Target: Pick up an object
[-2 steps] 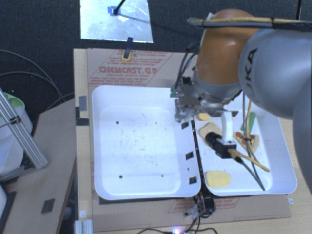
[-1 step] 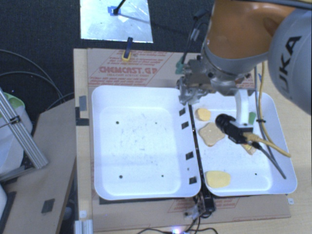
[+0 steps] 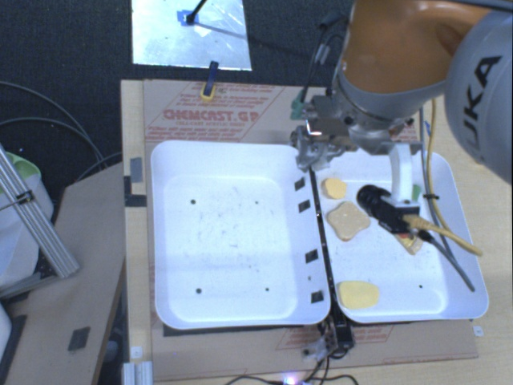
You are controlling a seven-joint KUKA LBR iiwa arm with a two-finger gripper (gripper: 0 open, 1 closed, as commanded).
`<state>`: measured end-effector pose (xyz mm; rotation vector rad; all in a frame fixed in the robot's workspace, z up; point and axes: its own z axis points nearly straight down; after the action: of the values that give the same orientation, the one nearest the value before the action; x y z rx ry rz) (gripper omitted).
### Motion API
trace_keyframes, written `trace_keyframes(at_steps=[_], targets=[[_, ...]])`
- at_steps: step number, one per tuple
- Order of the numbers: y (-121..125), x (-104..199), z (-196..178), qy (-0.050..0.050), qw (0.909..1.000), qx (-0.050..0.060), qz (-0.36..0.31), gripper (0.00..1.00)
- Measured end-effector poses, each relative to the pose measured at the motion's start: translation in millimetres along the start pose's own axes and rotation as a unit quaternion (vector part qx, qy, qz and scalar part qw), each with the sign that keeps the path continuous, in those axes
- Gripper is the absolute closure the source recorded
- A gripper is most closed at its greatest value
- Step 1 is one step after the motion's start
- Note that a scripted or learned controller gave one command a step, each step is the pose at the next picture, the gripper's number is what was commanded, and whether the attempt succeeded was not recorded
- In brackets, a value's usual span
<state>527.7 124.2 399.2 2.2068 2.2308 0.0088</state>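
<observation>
the left white bin [image 3: 224, 247] lies touching the right white bin [image 3: 409, 291]. the jaws hang over the right bin's far left corner; whether they are spread or pressed together i cannot tell. just right of them lies a small yellow piece [image 3: 334, 188], nearer a tan slice [image 3: 347, 220], and a yellow oval [image 3: 357, 295] by the near wall.

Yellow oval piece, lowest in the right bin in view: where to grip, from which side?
Come straight down on the yellow oval piece and close across its shorter width, mid-length. It lies flat on the right bin floor, well apart from the tan slice, so both long sides look free.
</observation>
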Motion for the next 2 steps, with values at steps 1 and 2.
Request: trace_keyframes(at_steps=[1, 2], targets=[[6, 0, -143, 0.002, 1.0000, -0.006, 0.003, 1.00], [13, 26, 76, -0.002, 0.9999, 0.011, 0.004, 1.00]])
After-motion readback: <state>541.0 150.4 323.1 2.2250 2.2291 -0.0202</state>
